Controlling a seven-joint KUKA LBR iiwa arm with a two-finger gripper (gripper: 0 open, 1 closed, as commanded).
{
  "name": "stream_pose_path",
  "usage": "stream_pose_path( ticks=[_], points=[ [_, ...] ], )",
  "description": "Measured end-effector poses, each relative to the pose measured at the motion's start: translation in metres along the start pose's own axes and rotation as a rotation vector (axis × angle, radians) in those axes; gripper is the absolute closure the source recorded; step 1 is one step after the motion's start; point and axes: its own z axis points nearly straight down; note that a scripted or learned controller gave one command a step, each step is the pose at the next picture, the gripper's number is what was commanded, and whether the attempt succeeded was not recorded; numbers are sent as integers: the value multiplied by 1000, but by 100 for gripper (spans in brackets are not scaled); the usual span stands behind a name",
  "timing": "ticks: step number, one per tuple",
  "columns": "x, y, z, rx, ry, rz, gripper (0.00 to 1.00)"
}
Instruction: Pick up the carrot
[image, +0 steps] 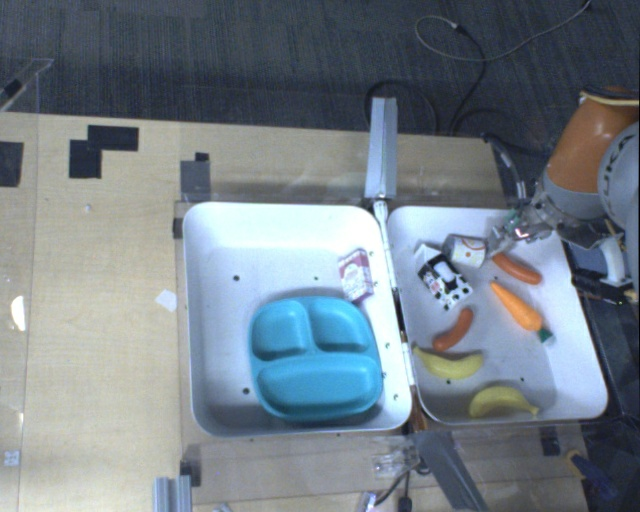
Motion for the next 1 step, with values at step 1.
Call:
stream_pose_path(
  ticks=[1],
  points=[
    [3, -4, -1, -1, 0, -375, 100]
  ],
)
